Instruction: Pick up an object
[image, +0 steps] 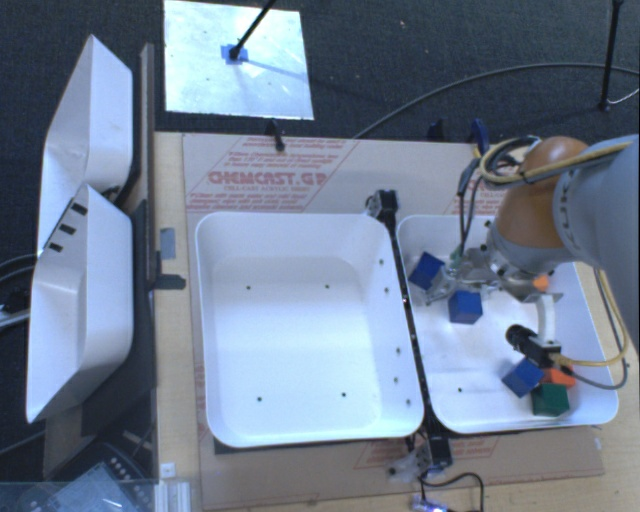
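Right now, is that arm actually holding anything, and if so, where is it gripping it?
It cannot be told. The gripper is low in the right bin, right beside two blue blocks, but the wrist hides whether either one is gripped.

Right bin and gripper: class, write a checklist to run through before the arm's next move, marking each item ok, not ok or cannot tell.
1. Objects available in the right bin: ok; blue cubes at and, plus a green block.
2. Gripper is over the right bin: ok, between the two upper blue cubes.
3. An object is held: cannot tell.
4. Yellow cable clear of objects: cannot tell.
5. Green block has room around it: not ok, crowded in the corner.
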